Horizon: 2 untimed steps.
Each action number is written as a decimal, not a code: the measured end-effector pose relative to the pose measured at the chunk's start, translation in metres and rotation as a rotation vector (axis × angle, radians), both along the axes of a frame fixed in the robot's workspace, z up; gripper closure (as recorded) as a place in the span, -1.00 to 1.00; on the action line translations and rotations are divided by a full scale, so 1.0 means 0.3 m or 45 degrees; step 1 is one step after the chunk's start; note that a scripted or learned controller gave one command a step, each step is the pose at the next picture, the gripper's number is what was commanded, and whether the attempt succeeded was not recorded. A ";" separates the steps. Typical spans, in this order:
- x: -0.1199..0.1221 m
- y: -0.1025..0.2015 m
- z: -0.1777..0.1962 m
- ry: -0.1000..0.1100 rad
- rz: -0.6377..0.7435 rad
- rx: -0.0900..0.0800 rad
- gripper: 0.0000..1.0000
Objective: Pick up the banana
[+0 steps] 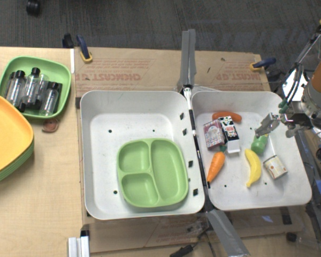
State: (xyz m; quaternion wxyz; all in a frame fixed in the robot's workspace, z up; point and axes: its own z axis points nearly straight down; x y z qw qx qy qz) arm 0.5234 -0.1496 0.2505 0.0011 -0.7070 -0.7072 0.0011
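The yellow banana [252,167] lies in the right white bin [294,197], toward its front, with its length running front to back. My gripper [278,128] hovers over the bin's back right part, above and to the right of the banana and apart from it. Its fingers are spread open with nothing between them. A green pepper-like toy [259,143] sits just under the left finger [266,125], between the gripper and the banana.
An orange carrot [216,166], two small printed packets [214,134], a red sausage [226,116] and a small tan box [275,167] share the right bin. A green divided plate [152,171] lies in the left bin [96,143]. Yellow plates [8,141] and a green tray of bottles [35,87] stand at the far left.
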 end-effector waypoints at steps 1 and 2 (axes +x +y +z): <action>-0.053 -0.052 -0.531 -0.002 0.100 0.001 -1.00; -0.054 -0.054 -0.503 -0.001 0.093 0.001 1.00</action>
